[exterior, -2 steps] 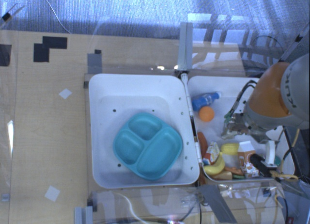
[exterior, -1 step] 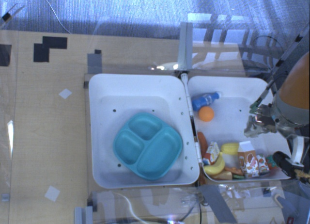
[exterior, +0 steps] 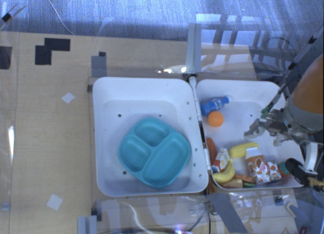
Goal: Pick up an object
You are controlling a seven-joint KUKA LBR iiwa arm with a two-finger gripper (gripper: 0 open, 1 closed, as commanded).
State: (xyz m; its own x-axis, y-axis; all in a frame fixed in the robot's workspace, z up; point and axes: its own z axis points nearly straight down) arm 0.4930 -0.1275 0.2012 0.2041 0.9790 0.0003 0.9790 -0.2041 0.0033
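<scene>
Gripper (exterior: 260, 129) is hanging over the right bin (exterior: 238, 90), honestly can't tell its state. Toys are sitting underneath: orange ball (exterior: 216, 119), blue bottle (exterior: 213, 105), banana (exterior: 226, 173). Teal plate (exterior: 154, 151) is lying in the left bin (exterior: 107, 142).

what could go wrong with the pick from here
1. The gripper hangs over bare floor of the right bin, apart from the toys, so closing here would likely catch nothing.
2. The banana, box and yellow piece lie packed together at the bin's near edge; a descent there may grab two or shove them.
3. The orange ball could roll off when touched.
</scene>
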